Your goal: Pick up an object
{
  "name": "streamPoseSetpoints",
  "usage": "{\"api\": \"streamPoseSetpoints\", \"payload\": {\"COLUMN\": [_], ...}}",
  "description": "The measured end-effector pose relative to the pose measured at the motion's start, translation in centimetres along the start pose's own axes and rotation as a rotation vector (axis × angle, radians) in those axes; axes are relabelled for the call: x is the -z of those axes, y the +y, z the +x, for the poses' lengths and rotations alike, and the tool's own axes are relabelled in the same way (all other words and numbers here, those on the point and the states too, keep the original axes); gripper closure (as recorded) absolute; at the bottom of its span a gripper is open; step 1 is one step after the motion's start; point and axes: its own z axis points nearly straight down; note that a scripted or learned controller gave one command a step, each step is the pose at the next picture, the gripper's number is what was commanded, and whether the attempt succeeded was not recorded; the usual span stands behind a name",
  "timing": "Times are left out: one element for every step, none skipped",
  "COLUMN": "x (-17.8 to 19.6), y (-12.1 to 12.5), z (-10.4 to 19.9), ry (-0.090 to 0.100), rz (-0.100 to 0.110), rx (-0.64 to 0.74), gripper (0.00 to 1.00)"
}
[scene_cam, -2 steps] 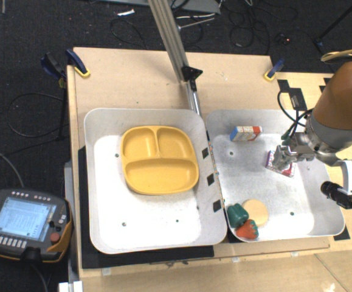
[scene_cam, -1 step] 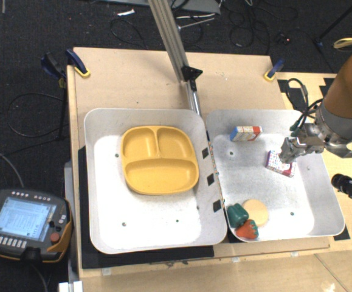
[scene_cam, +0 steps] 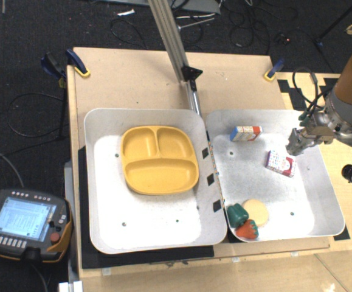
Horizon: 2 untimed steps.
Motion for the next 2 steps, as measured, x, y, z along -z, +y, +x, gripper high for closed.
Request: {"api": "streamPoseSetpoints", "payload": {"x": [0.9,-0.5], "y": [-0.7,-1.6], "z": [5.1,10.0], "ry": [0.004,0.004], "rz": [0.005,0.008], "rx": [0.005,0.004], "gripper": [1.00,1.00]}}
